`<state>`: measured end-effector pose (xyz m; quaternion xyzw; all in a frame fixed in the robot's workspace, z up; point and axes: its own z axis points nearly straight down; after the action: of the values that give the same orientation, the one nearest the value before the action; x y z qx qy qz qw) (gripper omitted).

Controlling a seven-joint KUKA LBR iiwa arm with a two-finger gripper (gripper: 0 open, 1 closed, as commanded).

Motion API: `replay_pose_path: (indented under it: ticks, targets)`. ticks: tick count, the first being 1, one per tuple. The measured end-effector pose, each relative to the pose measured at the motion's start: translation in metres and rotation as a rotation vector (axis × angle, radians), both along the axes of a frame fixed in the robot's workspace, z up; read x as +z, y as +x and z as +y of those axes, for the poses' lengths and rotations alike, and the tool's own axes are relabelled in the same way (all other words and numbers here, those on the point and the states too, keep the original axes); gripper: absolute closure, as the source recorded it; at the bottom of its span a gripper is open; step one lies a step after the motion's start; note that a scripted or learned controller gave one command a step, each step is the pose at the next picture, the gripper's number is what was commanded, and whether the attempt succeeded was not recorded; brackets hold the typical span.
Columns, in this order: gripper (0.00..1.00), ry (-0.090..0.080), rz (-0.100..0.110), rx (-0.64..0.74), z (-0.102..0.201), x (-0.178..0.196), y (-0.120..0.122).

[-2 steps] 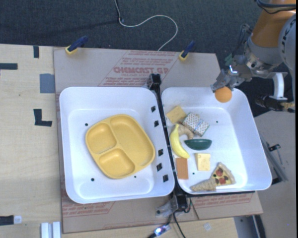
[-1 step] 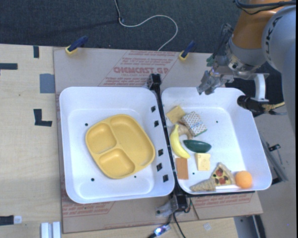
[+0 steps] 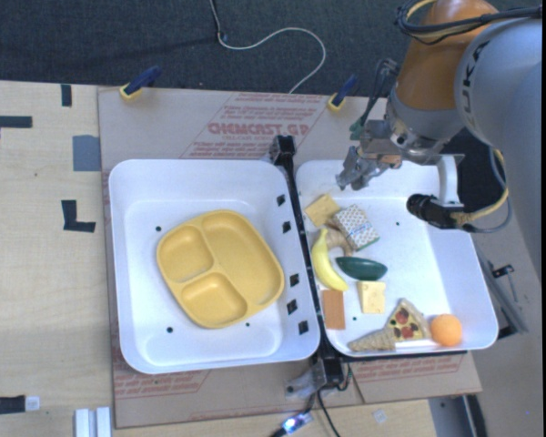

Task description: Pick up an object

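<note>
While hovering over the right bin (image 3: 455, 244), pincer (image 3: 353, 178) holding nothing, finger spread unclear, cracker (image 3: 321, 210) just below.

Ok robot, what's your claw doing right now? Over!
Gripper above right bin's far end, nothing seen between fingers. Toy food piled below: banana, cheese wedge, orange. Yellow tray sits in left bin.

Fixed above the worktop (image 3: 36, 180), looking down at a slant from moderate height. Takes in both white bins: left bin (image 3: 127, 244) and right bin (image 3: 464, 271). Arm (image 3: 491, 53) entering from the right.
</note>
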<state>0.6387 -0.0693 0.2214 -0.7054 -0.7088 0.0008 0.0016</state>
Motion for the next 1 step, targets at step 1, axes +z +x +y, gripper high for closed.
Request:
replay_pose_path:
  ticks: [1]
  targets:
    - [1.0,0.0,0.001,0.001,0.059,-0.0033,-0.0212]
